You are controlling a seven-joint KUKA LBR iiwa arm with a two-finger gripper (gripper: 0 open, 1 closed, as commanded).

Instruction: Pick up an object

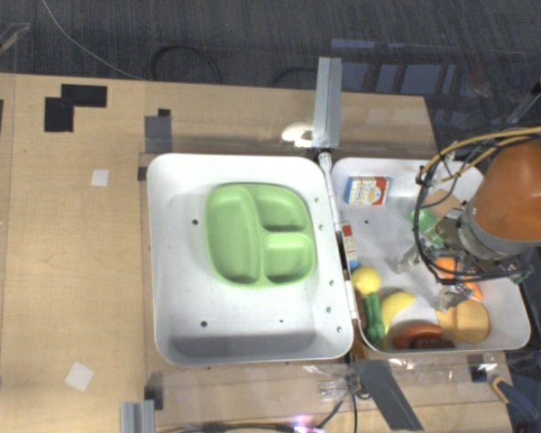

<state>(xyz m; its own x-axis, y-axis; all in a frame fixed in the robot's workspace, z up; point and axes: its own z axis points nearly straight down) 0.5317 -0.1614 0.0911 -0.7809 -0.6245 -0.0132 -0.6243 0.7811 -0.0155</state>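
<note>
Camera view has my gripper [451, 278] low over the right bin [392, 219], near its front right corner, above a heap of toy food [415, 318]. Whether anything is pinched, I cannot tell. I judge I'm at the grasping step; next comes closing on one piece, then lifting straight up.

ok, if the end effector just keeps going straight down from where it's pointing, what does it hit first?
Most likely the orange piece showing just under the end effector, in the right bin. The yellowish fruit sits a little nearer the camera. The wrist hides the tip and depth is unclear from above, so treat this as a guess.
</note>
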